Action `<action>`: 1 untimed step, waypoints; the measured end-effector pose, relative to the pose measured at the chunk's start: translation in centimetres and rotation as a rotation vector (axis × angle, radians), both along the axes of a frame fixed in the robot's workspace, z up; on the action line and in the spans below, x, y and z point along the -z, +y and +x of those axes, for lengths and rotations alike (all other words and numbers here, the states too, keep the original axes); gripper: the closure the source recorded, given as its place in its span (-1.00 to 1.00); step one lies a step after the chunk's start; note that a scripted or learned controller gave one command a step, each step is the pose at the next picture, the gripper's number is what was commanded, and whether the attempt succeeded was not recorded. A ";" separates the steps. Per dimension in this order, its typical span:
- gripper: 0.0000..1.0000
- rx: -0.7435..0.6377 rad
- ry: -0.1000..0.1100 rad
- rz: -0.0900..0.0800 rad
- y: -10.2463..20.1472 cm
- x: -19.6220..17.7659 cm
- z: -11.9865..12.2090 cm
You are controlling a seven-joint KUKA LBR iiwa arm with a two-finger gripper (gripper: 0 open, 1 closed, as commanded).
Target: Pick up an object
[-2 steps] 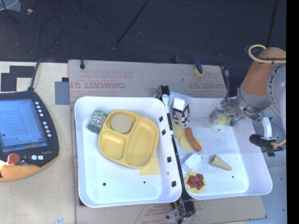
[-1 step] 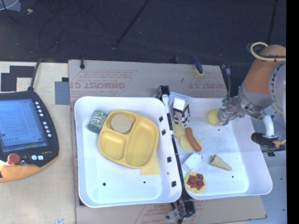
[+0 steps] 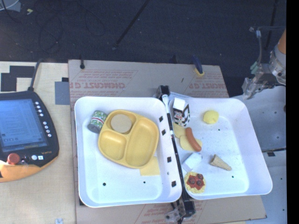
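My gripper (image 3: 252, 85) hangs at the far right, outside the right bin (image 3: 254, 171) and just past its upper right corner, with nothing seen in it. In that bin lie a small milk carton (image 3: 181, 112), a yellow ball (image 3: 210, 117), a sausage (image 3: 193, 139) on a yellow slice (image 3: 183, 143), a white block (image 3: 191, 161), a cone (image 3: 220, 162) and a small pizza (image 3: 195, 182). The left bin (image 3: 88, 181) holds a yellow divided plate (image 3: 135, 146) with a beige disc (image 3: 121, 122), a green-and-white can (image 3: 97, 121) and a flat yellow slice (image 3: 150, 168).
Both bins rest on a cardboard sheet (image 3: 140, 78). A control tablet (image 3: 23, 129) lies on the bench to the left. A blue clip (image 3: 199, 70) sits at the cardboard's back edge. A black divider strip (image 3: 169, 143) runs between the bins.
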State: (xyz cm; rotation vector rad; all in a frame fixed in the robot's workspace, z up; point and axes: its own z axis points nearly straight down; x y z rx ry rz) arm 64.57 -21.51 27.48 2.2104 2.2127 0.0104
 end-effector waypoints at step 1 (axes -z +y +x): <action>1.00 0.004 0.027 0.009 0.2 7.3 -8.6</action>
